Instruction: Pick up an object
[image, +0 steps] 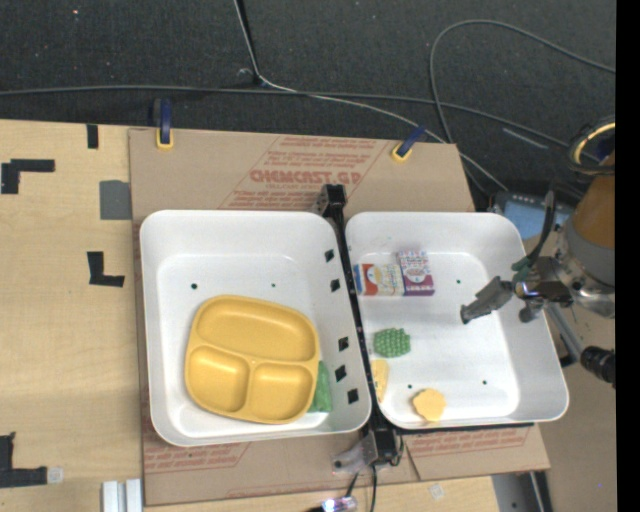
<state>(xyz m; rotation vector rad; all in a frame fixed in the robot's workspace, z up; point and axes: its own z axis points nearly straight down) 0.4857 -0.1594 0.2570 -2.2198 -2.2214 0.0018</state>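
From the camera view, my jaws (497, 297) hang over the right bin (500, 235) near its right wall, and I cannot tell how they stand. The small snack boxes (396, 274) lie to their left by the divider, long axis across the bin, with bare floor between. Below sit a green knobbly piece (392, 343) and a yellow piece (429, 404); the yellow divided tray (252, 357) fills the left bin (165, 300).

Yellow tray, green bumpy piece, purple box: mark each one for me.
yellow tray (252, 357), camera view, on the ridge where its three sections meet.
green bumpy piece (392, 343), camera view, middle of its top.
purple box (415, 272), camera view, centre of its upper face.
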